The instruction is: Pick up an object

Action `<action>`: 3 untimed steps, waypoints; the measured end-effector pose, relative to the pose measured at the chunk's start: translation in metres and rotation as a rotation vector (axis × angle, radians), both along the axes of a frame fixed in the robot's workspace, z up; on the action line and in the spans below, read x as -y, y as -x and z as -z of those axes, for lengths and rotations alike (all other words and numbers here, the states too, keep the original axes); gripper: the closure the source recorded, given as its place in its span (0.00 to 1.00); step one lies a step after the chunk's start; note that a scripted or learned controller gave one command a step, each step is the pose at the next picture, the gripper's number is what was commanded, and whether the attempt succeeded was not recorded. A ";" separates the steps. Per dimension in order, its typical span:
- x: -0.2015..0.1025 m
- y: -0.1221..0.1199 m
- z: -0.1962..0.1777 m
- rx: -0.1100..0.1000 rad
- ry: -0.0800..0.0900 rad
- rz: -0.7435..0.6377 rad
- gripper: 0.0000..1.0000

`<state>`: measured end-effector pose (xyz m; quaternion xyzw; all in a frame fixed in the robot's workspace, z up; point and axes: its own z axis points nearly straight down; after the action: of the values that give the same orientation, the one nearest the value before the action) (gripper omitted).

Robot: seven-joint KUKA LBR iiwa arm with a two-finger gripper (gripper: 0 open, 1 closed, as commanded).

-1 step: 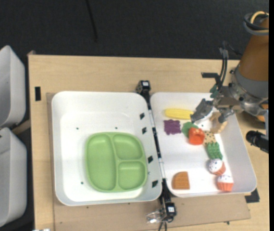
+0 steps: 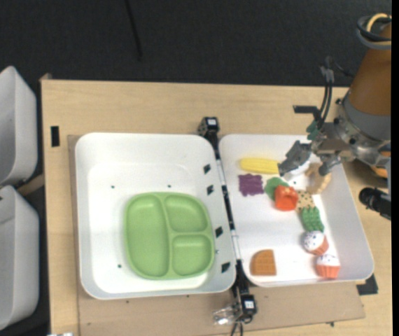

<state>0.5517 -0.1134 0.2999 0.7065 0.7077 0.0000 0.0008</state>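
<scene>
Nearest to me, along the front wall of the right bin, I log a flat orange-brown waffle-like piece and, toward the front right corner, a small cupcake toy with a red base and white top. Just behind the cupcake sits a small white ball with dots, and behind that a green ridged piece, its long axis running front to back.

In the left bin lies a pale green divided plate with three compartments, set toward the front right of that bin.

Mid-bin on the right, I count a red round piece touching a small green item; a tan dotted block lies just beside the red piece. A purple knobbly piece lies to their left, near the divider.

Farther back is the yellow corn cob, lying flat with its long axis across the bin, left to right, its surface ribbed and bright yellow.

The gripper hangs over the back of the right bin, just right of the corn, its fingers parted with nothing between them. Both bins rest on the light wooden table.
</scene>
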 end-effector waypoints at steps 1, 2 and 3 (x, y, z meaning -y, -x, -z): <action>0.002 0.000 0.063 -0.006 0.000 0.002 0.00; -0.001 0.004 0.107 -0.004 0.000 0.004 0.00; -0.004 0.013 0.167 -0.007 -0.001 0.004 0.00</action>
<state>0.5391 -0.1095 0.1330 0.7080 0.7062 -0.0020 -0.0019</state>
